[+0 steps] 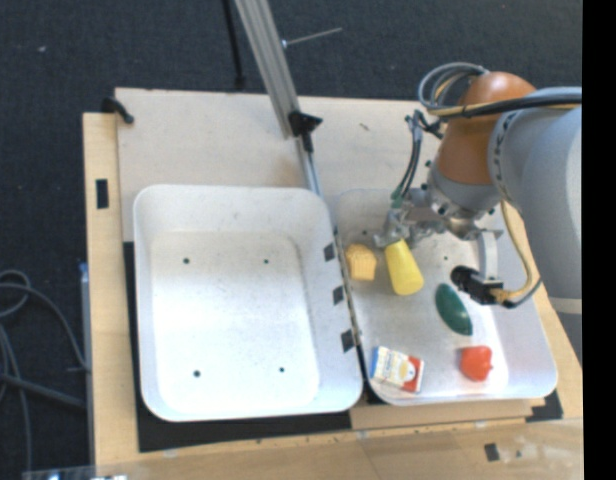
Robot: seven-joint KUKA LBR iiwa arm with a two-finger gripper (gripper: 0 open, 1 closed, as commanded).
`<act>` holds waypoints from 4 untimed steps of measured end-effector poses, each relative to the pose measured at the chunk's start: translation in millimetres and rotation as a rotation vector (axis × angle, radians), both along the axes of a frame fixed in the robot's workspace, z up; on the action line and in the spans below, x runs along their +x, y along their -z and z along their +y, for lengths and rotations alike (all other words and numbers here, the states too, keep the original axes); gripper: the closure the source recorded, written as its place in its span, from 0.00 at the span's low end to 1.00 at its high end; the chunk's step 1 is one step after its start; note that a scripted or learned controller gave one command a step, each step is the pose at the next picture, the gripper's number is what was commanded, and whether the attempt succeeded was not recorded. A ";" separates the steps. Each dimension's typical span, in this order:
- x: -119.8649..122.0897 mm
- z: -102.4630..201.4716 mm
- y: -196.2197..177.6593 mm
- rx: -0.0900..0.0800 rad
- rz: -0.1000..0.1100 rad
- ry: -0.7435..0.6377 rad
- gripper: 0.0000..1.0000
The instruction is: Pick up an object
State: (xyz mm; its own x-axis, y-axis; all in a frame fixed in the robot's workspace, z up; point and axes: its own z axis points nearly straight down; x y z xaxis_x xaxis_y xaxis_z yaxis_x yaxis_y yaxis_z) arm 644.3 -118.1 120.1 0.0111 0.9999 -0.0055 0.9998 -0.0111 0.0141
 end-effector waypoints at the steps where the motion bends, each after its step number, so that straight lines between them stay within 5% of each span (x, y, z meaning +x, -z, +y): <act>1: -0.1 5.0 -46.1 0.005 0.008 -0.009 1.00; 3: 1.8 -7.4 -145.8 0.004 0.008 -0.011 1.00; 4: -10.5 35.8 -133.1 0.005 0.015 -0.015 1.00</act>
